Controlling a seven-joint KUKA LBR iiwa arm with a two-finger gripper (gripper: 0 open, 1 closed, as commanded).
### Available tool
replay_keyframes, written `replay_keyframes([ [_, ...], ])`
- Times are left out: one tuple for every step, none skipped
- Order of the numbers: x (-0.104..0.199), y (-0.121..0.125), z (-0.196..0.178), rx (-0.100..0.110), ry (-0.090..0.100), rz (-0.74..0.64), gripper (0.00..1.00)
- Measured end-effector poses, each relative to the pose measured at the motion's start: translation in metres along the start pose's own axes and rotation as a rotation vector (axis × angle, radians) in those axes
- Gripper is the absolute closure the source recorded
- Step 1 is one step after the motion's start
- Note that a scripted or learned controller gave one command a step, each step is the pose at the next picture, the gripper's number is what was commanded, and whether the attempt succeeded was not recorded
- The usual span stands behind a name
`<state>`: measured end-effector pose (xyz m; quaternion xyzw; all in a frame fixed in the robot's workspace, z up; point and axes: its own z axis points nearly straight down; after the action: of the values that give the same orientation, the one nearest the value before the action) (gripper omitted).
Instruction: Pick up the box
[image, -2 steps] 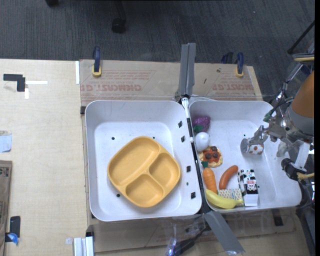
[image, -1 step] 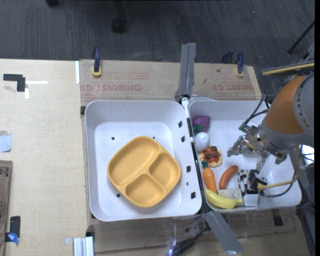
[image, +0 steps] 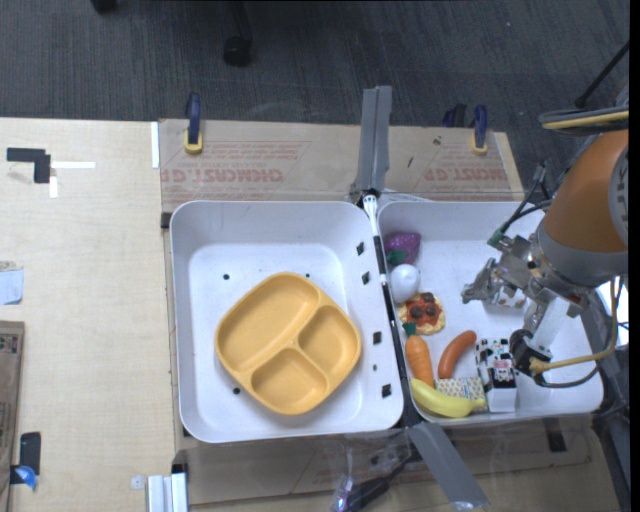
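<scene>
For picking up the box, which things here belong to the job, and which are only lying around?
Belong to the job:
box, near the front of the right bin
gripper, above the right bin

Only lying around:
yellow divided tray in the left bin
banana
carrot
sausage
white egg
purple item

Two shallow white bins sit side by side on a brown cardboard sheet (image: 300, 165). The left bin (image: 190, 300) holds a yellow three-compartment plate (image: 288, 342). The right bin (image: 440, 225) contains, along its left wall from far to near, a purple item (image: 403, 243), a white egg-like object (image: 403, 281), a pizza slice toy (image: 423, 313), a carrot (image: 419, 360) and a banana (image: 440, 401). A sausage (image: 456, 352) lies just right of the carrot. Blue clamps (image: 192, 125) grip the cardboard's far edge. A light wooden tabletop (image: 80, 300) extends to the left.
</scene>
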<state>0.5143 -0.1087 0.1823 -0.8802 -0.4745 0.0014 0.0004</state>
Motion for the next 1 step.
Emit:
replay_keyframes([
  [-0.0063, 0.0583, 0.0594, 0.001, -0.001, -0.002, 0.00],
])
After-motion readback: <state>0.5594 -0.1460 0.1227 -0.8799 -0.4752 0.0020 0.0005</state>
